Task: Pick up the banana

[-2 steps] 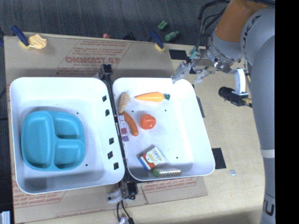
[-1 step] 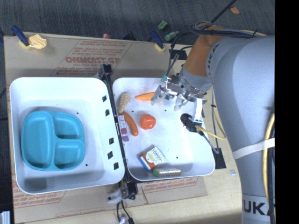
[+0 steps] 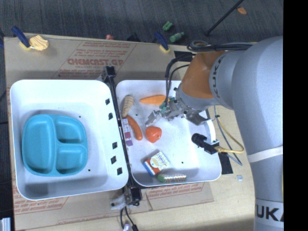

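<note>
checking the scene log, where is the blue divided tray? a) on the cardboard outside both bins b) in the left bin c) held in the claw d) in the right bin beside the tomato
b: the blue divided tray lies flat in the left bin, with nothing else seen in that bin.

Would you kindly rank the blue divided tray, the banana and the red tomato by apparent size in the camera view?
Largest to smallest:
1. Blue divided tray, by far the largest, in the left bin.
2. Banana, at the right bin's left edge.
3. Red tomato, shorter than the banana though rounder.
</note>
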You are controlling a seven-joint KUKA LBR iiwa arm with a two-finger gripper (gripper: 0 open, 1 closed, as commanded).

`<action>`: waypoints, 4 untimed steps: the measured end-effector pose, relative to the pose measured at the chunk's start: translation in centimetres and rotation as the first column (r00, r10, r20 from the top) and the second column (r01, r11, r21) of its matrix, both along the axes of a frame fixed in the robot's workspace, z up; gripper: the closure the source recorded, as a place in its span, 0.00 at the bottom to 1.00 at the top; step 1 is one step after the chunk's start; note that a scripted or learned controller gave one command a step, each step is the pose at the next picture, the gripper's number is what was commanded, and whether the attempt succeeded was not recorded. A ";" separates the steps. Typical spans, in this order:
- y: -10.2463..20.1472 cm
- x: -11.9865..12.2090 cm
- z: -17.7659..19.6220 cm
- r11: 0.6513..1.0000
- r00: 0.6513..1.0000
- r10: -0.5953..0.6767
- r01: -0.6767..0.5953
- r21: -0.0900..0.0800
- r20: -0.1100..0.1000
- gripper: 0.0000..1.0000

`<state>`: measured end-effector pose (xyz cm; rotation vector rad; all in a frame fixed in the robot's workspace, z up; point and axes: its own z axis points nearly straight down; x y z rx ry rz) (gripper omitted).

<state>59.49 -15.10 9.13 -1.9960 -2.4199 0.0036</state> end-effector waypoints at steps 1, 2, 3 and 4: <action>2.6 -6.3 0.0 0.994 0.994 0.111 -0.111 0.000 0.001 0.00; 4.9 -1.7 0.1 0.958 0.958 0.287 -0.287 -0.001 0.004 0.00; -1.4 2.6 2.6 0.983 0.983 0.182 -0.182 -0.003 0.004 0.00; 4.6 0.1 0.0 0.984 0.984 0.178 -0.178 0.000 0.002 0.00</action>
